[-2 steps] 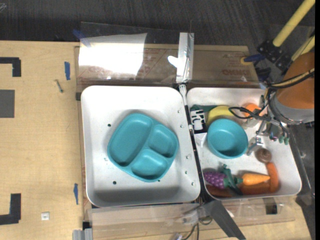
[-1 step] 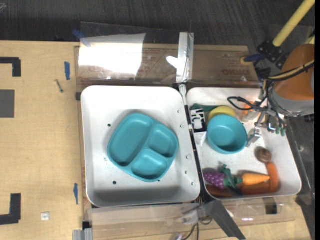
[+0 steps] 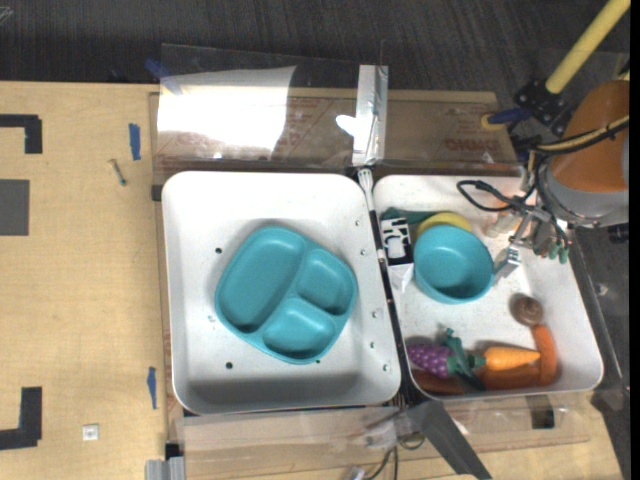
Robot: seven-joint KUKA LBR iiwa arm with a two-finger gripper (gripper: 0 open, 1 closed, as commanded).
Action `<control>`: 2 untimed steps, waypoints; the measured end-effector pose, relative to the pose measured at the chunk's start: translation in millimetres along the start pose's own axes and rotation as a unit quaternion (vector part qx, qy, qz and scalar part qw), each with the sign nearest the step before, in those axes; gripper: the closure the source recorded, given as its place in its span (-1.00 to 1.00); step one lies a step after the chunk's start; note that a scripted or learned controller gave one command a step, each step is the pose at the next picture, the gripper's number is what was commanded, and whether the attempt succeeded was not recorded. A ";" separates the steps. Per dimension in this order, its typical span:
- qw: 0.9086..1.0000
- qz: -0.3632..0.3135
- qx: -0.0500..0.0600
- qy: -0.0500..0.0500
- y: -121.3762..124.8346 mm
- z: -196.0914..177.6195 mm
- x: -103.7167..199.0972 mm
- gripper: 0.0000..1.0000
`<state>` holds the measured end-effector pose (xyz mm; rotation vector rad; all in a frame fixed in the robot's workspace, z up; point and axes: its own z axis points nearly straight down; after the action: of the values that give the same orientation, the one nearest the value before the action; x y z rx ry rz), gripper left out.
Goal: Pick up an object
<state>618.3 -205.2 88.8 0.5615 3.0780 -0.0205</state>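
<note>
Just left of gripper [image 3: 522, 246]: teal bowl [image 3: 453, 263]

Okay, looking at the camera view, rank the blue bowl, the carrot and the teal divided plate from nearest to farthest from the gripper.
From the gripper, in the right bin:
1. Blue bowl, just to its left, same bin.
2. Carrot, toward the right bin's front edge.
3. Teal divided plate, across in the left bin.
</note>
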 end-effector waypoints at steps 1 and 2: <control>0.999 0.042 0.006 0.009 3.8 -3.6 -5.6 -1.00; 0.995 -0.104 -0.006 0.003 -41.6 0.0 54.4 -1.00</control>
<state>552.7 -224.9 88.4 0.2389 3.1240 -0.0033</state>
